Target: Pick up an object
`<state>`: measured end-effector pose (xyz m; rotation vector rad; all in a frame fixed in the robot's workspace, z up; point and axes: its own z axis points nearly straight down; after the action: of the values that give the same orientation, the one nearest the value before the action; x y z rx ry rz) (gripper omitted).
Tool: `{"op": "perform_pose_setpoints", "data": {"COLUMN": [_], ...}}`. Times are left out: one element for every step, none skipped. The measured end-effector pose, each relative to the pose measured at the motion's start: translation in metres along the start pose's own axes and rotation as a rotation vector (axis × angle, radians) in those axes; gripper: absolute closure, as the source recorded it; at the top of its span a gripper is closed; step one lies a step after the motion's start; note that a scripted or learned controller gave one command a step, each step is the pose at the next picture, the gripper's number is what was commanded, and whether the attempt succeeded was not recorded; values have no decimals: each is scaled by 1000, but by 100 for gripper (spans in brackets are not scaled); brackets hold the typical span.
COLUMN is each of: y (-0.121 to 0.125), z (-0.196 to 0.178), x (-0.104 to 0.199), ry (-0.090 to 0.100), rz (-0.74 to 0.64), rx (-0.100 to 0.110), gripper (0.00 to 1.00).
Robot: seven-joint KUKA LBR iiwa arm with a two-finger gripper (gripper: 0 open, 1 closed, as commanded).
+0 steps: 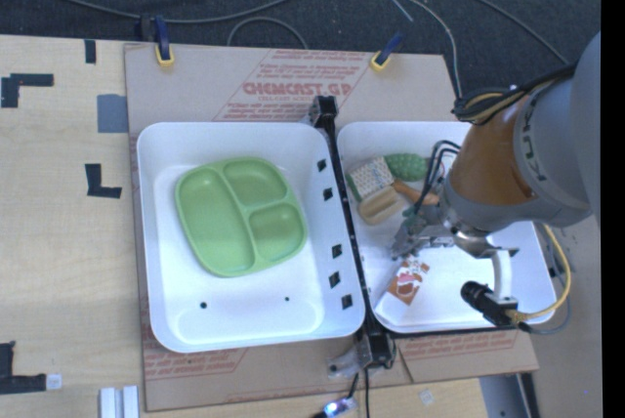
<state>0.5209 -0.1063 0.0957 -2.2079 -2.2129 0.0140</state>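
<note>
Camera view shows the green plate in the left bin. In the right bin, a tan block, a checked packet and a green piece lie near its far left corner. The gripper hangs just right of the block, whose long axis runs left-right, slightly tilted. A red-white packet lies nearer the front edge, below the gripper.

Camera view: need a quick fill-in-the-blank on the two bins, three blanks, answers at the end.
1. The green divided plate lies in the ____ bin.
2. The gripper hangs over the ____ bin.
3. The small red and white packet lies nearer the ____ edge of its bin than the green object does.

Missing words: left; right; front
</note>
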Motion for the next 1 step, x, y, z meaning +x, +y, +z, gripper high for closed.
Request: {"op": "perform_pose_setpoints", "data": {"y": [-1], "z": [-38], "x": [3], "ry": [-3], "rz": [1], "rx": [-12], "gripper": [100]}}
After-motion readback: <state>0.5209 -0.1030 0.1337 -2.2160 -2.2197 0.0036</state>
